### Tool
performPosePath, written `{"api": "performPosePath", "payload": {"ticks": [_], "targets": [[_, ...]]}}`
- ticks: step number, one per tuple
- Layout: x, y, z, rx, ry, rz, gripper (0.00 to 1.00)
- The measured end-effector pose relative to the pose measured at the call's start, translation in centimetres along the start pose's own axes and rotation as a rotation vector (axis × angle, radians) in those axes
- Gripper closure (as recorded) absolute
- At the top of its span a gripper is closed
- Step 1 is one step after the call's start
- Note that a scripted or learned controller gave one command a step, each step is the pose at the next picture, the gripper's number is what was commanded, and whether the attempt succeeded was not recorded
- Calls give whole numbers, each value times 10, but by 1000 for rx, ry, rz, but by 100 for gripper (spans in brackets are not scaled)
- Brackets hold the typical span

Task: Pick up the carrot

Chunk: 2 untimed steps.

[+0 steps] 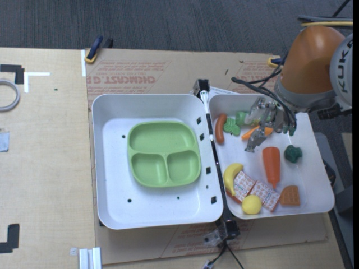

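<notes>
- The gripper (255, 140) is hovering in the right bin (314, 206), fingers closed together on nothing, just left of the carrot's top.
- The carrot (271, 164) is lying lengthwise mid-bin, apart from the broccoli (293, 153) and the waffle (290, 195).
- The banana (231, 177), wrapped snacks (253, 188) and lemon (252, 204) are crowding the lower left corner.
- The green divided plate (164, 153) is sitting in the left bin (106, 167), leaving bare floor along its walls.

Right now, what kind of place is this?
Probably a robot test bench: two white bins on cardboard hold toy food like a carrot and a green plate, with the gripper above them.
</notes>
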State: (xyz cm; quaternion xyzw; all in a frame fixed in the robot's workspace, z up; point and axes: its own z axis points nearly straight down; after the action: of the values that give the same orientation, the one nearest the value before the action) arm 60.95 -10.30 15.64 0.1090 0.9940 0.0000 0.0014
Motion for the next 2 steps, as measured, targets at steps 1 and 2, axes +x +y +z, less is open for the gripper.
{"api": "performPosePath", "payload": {"ticks": [1,2], "targets": [[9,38,-37,-1,-3,-182,0],[-34,-19,54,-1,12,-234,0]]}}
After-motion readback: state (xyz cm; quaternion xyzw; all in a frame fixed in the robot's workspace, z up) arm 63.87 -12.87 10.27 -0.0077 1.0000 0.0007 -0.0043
